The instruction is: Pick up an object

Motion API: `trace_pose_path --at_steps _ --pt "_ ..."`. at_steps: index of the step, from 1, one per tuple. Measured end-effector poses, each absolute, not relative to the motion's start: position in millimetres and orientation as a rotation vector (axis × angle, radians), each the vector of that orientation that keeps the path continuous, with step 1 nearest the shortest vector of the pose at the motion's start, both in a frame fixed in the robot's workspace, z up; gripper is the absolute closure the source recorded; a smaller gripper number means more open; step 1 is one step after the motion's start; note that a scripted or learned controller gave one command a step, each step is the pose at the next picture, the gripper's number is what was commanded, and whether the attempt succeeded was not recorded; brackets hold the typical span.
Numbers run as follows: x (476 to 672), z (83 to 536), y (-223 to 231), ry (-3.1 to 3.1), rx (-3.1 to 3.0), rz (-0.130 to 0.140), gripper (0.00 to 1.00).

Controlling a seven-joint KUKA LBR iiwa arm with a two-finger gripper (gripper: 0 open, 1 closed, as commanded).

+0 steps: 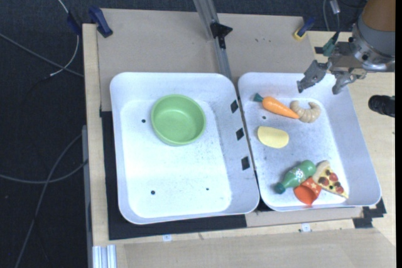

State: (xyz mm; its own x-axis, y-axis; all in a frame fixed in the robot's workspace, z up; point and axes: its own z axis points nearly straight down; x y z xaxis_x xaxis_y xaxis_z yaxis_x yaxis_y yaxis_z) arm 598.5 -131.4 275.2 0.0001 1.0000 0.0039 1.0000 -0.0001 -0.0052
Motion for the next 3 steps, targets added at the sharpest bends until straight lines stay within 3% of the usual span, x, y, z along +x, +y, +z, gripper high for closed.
trace_pose_path --at_steps 3 --pt "585.2 128 -123 -2.21 -2.212 0.01 0.0"
